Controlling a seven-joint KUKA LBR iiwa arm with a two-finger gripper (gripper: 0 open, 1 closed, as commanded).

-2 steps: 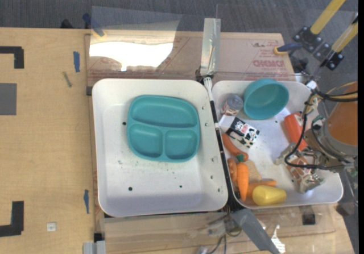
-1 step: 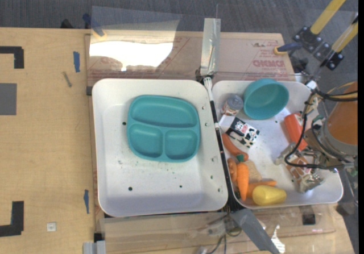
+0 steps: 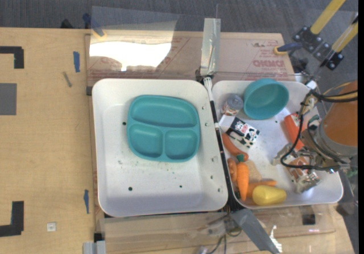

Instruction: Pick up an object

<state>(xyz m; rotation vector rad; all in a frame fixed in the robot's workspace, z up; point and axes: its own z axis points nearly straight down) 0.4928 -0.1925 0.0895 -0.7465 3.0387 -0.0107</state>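
While upright in frame, carrot (image 3: 243, 180) (orange) tapers downward.

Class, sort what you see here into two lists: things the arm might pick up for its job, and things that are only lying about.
Belongs to the job:
teal bowl
carrot
yellow lemon
cow-print card
tool, low in the right bin

Just lying about:
teal tray in the left bin
blue tape
clear sheet
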